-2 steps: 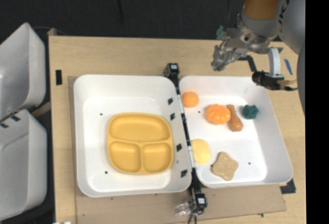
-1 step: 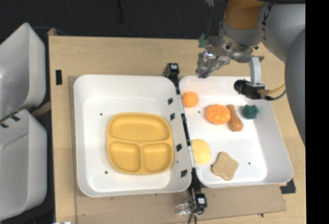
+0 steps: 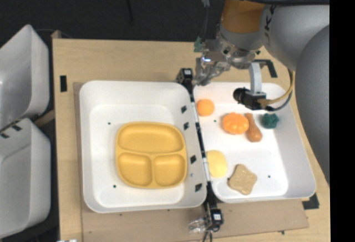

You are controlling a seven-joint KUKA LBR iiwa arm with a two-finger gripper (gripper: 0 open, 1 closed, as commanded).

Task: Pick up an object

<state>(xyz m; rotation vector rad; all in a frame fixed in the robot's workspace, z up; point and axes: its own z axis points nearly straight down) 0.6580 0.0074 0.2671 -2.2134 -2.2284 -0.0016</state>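
Observation:
The right bin (image 3: 277, 166) holds several toy foods. A small orange ball (image 3: 205, 106) lies near its far left corner, with an orange pumpkin shape (image 3: 235, 123) and a brown stick-like piece (image 3: 253, 129) to the right. A dark green piece (image 3: 270, 120) sits further right. A pale yellow lump (image 3: 216, 163) and a tan bread slice (image 3: 242, 179) lie near the front. My gripper (image 3: 208, 71) hangs over the bin's far left corner, just behind the orange ball, and nothing shows in its grasp.
The left bin (image 3: 97, 124) holds a yellow divided tray (image 3: 151, 154). A clipped divider wall (image 3: 194, 135) separates the two bins. The grey arm (image 3: 299, 13) and its cables cover the far right side of the right bin. White casings (image 3: 19, 80) stand at the left.

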